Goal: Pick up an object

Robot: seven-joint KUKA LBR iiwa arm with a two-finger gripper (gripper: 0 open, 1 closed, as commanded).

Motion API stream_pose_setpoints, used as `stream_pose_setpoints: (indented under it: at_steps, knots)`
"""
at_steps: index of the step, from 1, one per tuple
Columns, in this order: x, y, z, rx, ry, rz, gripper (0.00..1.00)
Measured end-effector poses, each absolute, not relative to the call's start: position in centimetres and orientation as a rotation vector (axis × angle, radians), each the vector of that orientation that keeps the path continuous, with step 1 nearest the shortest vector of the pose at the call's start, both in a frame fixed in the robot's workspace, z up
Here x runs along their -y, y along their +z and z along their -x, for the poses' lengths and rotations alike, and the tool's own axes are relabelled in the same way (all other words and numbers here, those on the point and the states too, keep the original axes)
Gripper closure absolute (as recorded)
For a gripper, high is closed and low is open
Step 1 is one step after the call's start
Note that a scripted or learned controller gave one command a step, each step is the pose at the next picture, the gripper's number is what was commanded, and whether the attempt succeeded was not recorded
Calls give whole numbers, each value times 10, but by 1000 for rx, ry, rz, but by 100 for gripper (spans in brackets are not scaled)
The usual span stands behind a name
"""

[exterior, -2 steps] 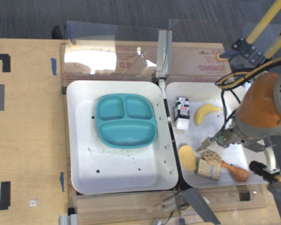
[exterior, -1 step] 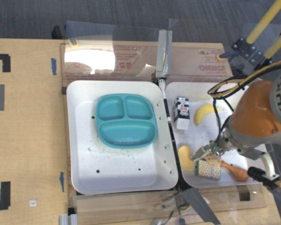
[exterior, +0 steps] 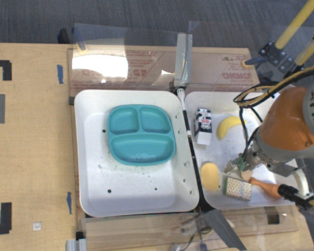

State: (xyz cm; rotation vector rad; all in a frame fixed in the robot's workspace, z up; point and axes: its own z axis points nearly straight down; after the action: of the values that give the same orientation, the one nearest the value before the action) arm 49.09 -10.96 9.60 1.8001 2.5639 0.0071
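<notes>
White right bin [exterior: 220, 101] holds brush [exterior: 254, 187] lying left-right, bristles left; pincer [exterior: 242, 163] state unclear.

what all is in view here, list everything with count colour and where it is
bins: 2, white, side by side on the bench
divided plate: 1, teal, middle of the left bin
small carton: 1, white with dark print, right bin, near the divider
banana-like piece: 1, yellow, right bin, far side
lemon-like piece: 1, yellow, right bin, near side
brush: 1, pale speckled head, orange and black handle, right bin, near edge
arm: 1, grey with orange band, above the right bin
gripper: 1, low over the right bin, just above the brush
</notes>
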Motion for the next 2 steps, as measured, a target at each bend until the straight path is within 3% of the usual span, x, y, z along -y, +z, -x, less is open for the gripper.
stream_pose_setpoints:
  at_steps: [1, 2]
  knots:
    - [110, 95, -490, -2565, 6, -1801, 0]
    - [118, 87, -527, -2488, 2, -1917, 0]
